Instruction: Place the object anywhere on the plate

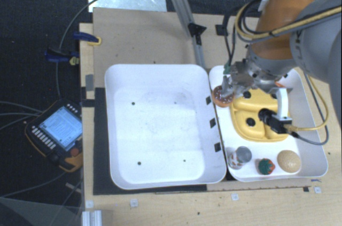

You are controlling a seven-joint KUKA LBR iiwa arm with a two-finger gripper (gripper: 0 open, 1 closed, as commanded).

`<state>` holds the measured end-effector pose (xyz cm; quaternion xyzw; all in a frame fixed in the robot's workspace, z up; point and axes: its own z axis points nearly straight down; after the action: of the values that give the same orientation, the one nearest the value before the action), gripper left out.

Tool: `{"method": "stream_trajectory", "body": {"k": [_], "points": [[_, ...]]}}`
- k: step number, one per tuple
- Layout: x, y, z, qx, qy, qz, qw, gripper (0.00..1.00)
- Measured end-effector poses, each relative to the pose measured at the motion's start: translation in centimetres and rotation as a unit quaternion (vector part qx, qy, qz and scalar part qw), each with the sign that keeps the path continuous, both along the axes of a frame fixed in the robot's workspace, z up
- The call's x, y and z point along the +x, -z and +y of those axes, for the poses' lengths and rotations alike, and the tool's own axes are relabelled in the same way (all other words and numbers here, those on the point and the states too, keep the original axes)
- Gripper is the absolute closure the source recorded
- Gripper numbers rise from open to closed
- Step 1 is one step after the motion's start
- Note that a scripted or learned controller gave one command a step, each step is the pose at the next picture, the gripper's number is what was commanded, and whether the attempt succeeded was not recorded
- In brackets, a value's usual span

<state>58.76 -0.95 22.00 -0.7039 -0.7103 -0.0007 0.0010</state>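
Gripper [227, 92] is hanging low over the near-left part of the right bin [316, 165] in the camera view, and you're looking at a small brown round object [218, 95] sitting right at its tip, on the side toward the left bin [155, 129]. I'm not managing to tell whether the gripper is open or closed, or actually gripping it, since the wrist is covering too much.

The yellow plate [250, 127] is lying just beside the tip, on the arm's side and slightly toward the front. I'd guess you're needing only a short shift that way. The object is round, so its axis isn't mattering.

Room is tight: the bin's dividing wall is hugging the object, and a grey piece [243, 155], a green-red piece [266, 166] and a tan ball [288, 161] are sitting along the front edge.
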Motion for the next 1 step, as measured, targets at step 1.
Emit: {"method": "stream_trajectory", "body": {"k": [1], "points": [[-1.12, 0.74, 5.88, 0.0002, -0.001, 0.0, 1.0, 1.0]]}}
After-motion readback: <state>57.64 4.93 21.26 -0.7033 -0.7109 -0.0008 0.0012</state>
